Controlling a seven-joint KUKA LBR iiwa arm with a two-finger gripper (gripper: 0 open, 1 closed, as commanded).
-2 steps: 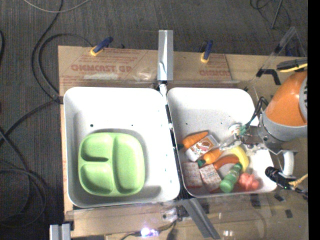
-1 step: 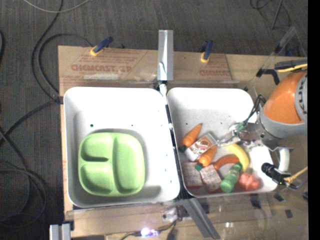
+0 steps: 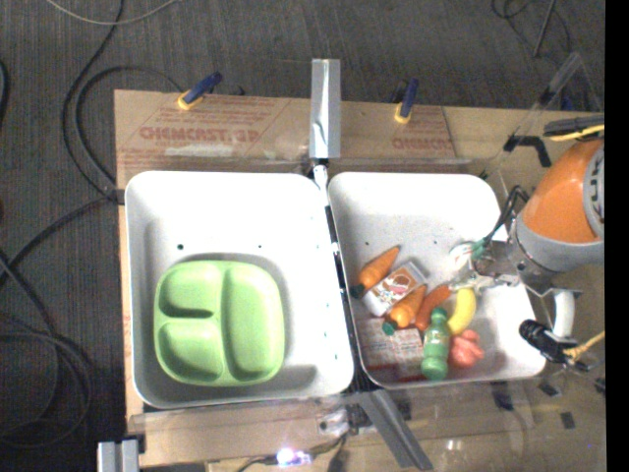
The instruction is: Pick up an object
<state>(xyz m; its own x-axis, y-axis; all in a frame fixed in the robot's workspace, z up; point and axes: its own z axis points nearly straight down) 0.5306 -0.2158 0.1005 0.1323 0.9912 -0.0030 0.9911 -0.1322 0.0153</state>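
Arm [image 3: 575, 209] enters from the right, orange band over the right edge of the right bin [image 3: 423, 190]. Claw [image 3: 470, 264] sits low inside that bin, near its right wall, pointing left toward the pile of objects. The metal tips are small and blurred against the white floor; cannot tell whether the claw is wide or narrow, and nothing is visibly held in it.

Right bin contents, all clustered in the lower middle:
- carrot [image 3: 379, 266], tilted, uppermost of the pile, left of centre.
- small white packet [image 3: 395, 288] with red print, just below that carrot and touching it.
- second carrot [image 3: 407, 306] and a third orange piece [image 3: 433, 303] side by side, slanted, below the packet.
- banana [image 3: 461, 310], upright-ish, just below the claw and closest to it; contact cannot be judged.
- green bottle [image 3: 435, 347], standing or leaning below the orange pieces.
- pink-red lump [image 3: 466, 348], right of the bottle, touching or nearly so.
- flat red-printed card [image 3: 385, 342] lying under the pile.

Left bin [image 3: 197, 190] holds a green divided tray [image 3: 221, 320], lying flat in its lower left part.

Both bins rest on a cardboard sheet [image 3: 157, 136] on the counter, with two clamps [image 3: 200, 89] at its far edge.
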